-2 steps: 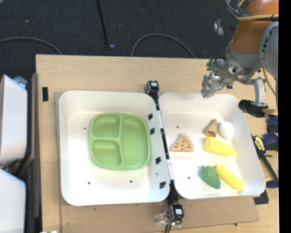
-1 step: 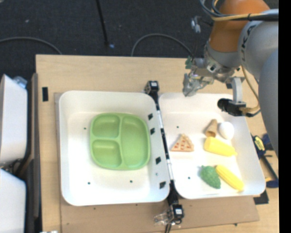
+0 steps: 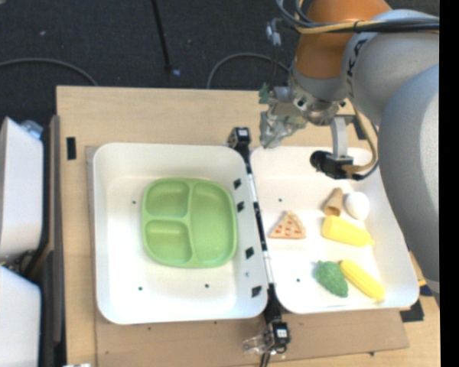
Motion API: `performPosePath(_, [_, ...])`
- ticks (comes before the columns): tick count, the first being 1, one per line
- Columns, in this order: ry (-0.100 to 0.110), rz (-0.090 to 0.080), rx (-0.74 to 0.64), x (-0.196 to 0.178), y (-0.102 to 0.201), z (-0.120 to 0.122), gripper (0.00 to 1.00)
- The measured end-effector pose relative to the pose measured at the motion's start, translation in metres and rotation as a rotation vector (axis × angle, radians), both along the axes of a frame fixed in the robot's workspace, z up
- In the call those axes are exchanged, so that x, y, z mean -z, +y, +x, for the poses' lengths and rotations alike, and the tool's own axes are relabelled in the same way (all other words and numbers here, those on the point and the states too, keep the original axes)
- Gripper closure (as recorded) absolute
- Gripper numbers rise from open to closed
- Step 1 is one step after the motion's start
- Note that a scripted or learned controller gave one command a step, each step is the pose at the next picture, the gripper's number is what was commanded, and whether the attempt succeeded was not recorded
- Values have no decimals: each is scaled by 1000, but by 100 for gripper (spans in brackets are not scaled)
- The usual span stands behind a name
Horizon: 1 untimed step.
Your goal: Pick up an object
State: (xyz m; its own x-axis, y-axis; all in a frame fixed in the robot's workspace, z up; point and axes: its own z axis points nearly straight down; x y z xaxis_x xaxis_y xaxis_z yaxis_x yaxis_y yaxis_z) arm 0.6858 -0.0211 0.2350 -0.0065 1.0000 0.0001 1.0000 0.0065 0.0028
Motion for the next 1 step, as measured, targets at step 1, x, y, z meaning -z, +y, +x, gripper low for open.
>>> performPosePath(1, [0, 1, 0, -13, 49, -3, 100])
